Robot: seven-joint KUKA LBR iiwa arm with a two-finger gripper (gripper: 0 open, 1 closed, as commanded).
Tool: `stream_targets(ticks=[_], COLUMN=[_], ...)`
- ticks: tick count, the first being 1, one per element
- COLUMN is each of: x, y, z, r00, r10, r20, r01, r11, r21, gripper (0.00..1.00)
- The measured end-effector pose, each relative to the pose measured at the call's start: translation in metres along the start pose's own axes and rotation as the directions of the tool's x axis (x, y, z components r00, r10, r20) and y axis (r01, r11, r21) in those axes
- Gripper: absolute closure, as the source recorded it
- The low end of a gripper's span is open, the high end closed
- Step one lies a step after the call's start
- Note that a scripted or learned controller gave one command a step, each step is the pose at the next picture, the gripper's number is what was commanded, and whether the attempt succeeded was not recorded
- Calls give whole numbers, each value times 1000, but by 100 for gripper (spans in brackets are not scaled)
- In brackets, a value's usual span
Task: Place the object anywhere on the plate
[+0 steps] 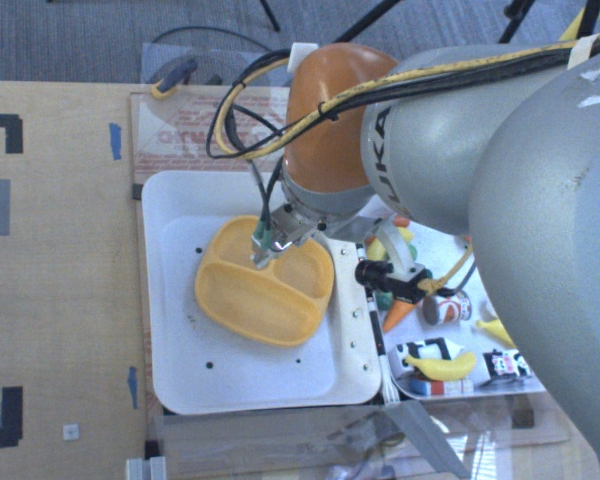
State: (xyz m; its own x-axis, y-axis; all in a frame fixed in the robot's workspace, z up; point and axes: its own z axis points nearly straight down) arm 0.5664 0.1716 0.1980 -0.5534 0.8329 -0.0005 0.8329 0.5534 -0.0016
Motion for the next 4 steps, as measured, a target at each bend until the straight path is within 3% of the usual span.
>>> stream_targets(ticks=[1, 2, 3, 4], x=[32, -10, -71, 12], y=[-35, -52, -59, 16], z=[100, 104, 16, -34], r00=[989, 976, 915, 957], r10=[-145, 217, 404, 289], r20=[3, -17, 0, 0], r01=[145, -217, -404, -289], r11=[989, 976, 915, 957], r21=[-10, -20, 4, 3], gripper=[100, 100, 100, 100])
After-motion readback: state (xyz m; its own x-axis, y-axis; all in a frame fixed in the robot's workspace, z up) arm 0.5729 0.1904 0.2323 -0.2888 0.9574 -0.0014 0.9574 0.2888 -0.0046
